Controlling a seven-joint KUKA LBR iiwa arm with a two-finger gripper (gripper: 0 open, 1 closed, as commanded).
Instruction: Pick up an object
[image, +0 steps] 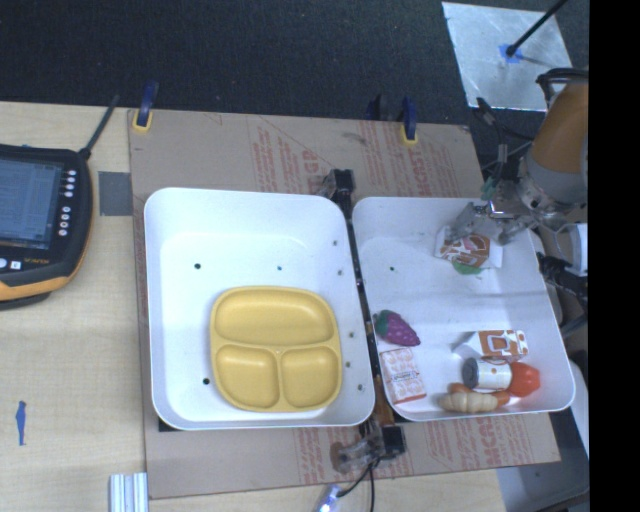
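We see the gripper (478, 222) low over the far part of the right bin (420, 290), at the end of the arm (556, 140) that enters from the right. Directly under and against it lies a packet (465, 250) (white and brown, with a green edge), resting on the bin floor near the far wall. We cannot tell whether the gripper is apart or closed, nor whether the packet sits between its tips.

Taking the packet as our landmark, a purple grape bunch (397, 328) lies nearer to us and to the left, by the bin's left wall. A flat red-and-white pouch (402, 376) lies nearer still, below the grapes. Well toward us and slightly right of the packet sits a cluster: a small carton (498, 344), a can (490, 374), an orange ball (524, 378) and a bread roll (472, 402), all touching or nearly so.

Far left of the packet, the left bin (180, 240) holds a yellow tray (277, 347).
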